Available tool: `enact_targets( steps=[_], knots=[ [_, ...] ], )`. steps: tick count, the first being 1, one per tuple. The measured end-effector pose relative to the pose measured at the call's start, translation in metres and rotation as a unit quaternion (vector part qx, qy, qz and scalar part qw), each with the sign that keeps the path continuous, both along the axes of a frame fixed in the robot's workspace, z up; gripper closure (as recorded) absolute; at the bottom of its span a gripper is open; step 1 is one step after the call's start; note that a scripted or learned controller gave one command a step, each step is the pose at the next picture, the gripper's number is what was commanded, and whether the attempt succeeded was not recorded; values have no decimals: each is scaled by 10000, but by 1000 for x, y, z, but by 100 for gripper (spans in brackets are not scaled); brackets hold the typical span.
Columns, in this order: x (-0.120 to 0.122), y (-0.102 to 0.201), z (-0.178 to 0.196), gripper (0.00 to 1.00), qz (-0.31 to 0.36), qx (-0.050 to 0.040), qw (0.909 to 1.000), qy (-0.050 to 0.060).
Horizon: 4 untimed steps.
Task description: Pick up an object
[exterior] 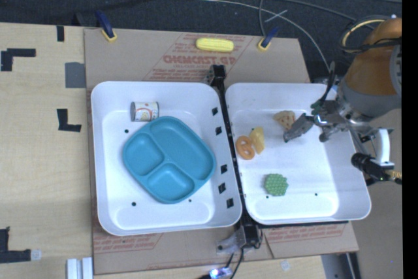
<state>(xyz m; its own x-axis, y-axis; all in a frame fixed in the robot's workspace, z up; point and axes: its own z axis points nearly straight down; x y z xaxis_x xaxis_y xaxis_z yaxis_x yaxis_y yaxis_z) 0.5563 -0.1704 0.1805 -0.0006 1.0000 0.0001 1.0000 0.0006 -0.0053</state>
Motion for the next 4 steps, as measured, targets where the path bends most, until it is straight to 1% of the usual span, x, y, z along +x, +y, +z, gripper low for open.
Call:
enact_targets(
  steps=[1, 2, 3, 4],
  knots=[
    [-4, 3, -44, 0, 2, 0, 10000, 3],
    [-4, 3, -97, 0, 6, -11, 10000, -21],
    [-2, 3, -83, 100, 7, -14, 10000, -40],
    [3, 0, -22, 100, 3, -3, 10000, -42]
  ],
)
